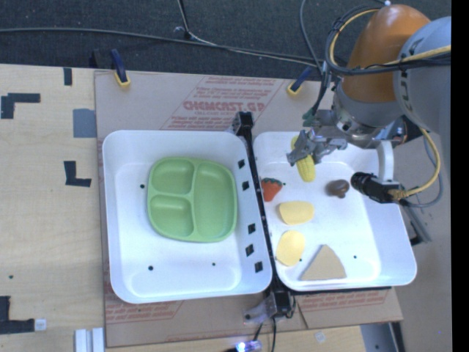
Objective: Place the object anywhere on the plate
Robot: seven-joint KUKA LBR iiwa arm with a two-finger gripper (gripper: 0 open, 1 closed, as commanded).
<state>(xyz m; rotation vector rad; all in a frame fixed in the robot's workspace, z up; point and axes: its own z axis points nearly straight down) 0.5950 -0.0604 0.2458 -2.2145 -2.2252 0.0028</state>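
Tan wedge [322,264] near; my pincer [311,152] clamps corn [306,169] at far right bin. Lift clear, carry left to plate [193,199].

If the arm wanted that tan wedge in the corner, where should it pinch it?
Probably from straight above, pinching the wedge across its narrow upper part: it lies flat, its tip points away from the bin's near wall, and that end has open floor on both sides.

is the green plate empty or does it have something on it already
Empty. The green plate in the left bin shows bare compartments; the corn and other food lie in the right bin.
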